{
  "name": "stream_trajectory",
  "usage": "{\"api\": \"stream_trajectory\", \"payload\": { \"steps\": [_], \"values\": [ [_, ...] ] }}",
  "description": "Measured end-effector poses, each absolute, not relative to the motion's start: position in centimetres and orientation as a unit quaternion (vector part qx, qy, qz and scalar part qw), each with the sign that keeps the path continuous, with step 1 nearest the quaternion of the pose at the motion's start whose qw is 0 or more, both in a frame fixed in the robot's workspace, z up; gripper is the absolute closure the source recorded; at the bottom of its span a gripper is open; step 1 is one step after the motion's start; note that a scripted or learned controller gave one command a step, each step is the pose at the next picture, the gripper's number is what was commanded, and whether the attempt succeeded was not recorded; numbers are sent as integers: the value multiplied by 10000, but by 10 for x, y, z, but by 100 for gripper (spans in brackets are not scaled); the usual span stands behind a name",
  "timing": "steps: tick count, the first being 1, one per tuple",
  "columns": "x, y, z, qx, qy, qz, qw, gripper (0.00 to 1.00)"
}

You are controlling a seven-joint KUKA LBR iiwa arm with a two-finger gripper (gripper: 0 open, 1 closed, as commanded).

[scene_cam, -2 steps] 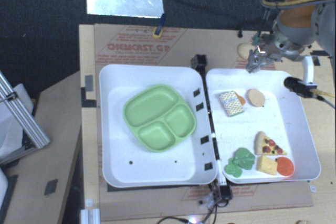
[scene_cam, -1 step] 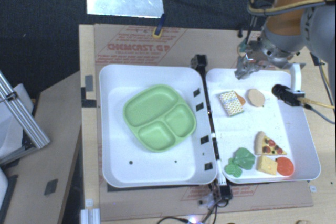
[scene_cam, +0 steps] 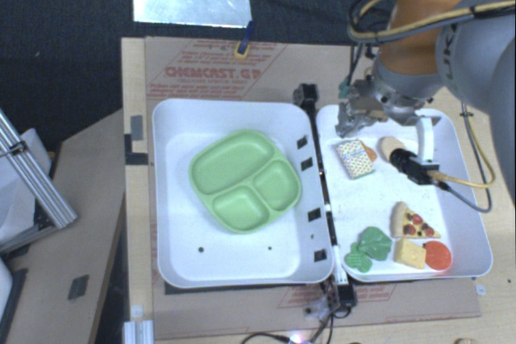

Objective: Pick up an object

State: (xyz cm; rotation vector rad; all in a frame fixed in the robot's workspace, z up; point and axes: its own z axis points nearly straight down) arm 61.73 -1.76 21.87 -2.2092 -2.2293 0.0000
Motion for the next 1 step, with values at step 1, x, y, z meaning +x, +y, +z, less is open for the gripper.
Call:
{"api": "stream_trajectory", "payload": {
  "steps": [1],
  "values": [
    [596,30,211,-7047,-7095,4,8,100]
  ]
}}
